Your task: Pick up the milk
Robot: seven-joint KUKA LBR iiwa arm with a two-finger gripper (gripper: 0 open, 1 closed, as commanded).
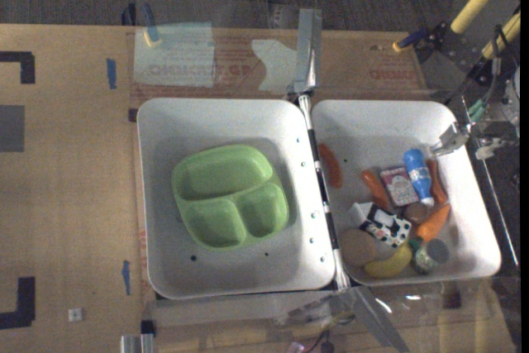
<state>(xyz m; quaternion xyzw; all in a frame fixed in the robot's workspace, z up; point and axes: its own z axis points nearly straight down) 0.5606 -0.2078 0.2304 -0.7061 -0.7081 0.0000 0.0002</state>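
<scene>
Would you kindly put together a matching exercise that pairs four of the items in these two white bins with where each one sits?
Items:
1. green divided plastic tray
2. black-and-white cow-patterned milk carton
3. yellow toy banana
4. blue-and-white bottle

Places:
A. near the front edge of the right bin
B. middle of the left bin
C. toward the far right of the right bin, close to the arm
D. centre of the right bin, just behind the banana

Pairs: 1-B, 2-D, 3-A, 4-C
</scene>
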